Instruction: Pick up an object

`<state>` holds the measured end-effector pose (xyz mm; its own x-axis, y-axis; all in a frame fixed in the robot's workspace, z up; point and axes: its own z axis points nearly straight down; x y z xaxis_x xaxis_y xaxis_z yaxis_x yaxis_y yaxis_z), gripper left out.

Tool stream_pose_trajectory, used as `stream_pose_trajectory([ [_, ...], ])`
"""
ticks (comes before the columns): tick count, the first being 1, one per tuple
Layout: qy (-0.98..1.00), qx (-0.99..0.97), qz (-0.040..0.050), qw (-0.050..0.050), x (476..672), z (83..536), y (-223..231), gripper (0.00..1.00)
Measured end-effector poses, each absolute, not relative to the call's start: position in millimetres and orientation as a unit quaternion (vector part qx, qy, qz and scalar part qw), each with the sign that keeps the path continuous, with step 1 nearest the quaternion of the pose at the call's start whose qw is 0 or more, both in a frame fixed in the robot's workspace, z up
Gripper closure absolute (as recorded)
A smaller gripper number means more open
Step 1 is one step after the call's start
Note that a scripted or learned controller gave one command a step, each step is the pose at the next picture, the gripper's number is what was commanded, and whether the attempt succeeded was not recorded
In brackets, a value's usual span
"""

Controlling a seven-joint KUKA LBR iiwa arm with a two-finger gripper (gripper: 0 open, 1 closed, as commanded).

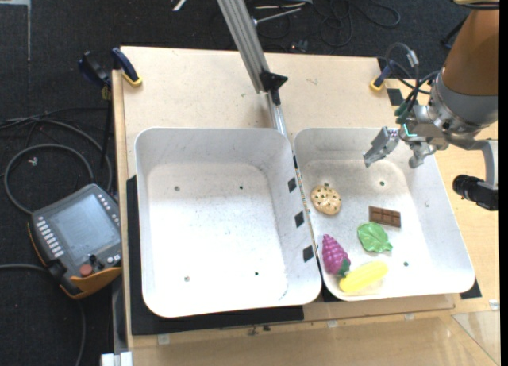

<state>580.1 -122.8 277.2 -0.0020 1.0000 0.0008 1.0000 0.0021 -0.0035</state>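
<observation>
In the right bin (440, 221) lie a round cookie (325, 198), a brown chocolate bar (385, 216), a green leafy piece (373, 237), a purple grape bunch (334, 254) and a yellow corn-like piece (363, 276). My gripper (398, 150) hangs above the bin's far part, open, its two fingers spread apart with nothing between them. It is well above and behind the objects, nearest to the chocolate bar and the cookie.
The left bin (210, 221) sits beside the right one, sharing a raised middle edge. A slanted metal pole (242, 27) crosses from the top toward the bins' junction. Clamps sit at the bench's far corners (127, 67). A teach pendant (75, 233) lies on the floor at left.
</observation>
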Motion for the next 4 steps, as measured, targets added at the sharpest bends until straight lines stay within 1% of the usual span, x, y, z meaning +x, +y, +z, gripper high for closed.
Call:
stream_pose_trajectory([
  [1, -0.707, -0.707, 0.0001, 0.000, 580.7, 278.9, -123.0, 0.00],
  [2, -0.707, -0.707, 0.0016, 0.002, 580.8, 235.6, -122.6, 0.00],
  [3, -0.707, -0.707, 0.0022, 0.003, 577.3, 171.6, -119.1, 0.00],
  [4, -0.707, -0.707, 0.0014, 0.002, 578.1, 122.7, -109.7, 0.00],
])
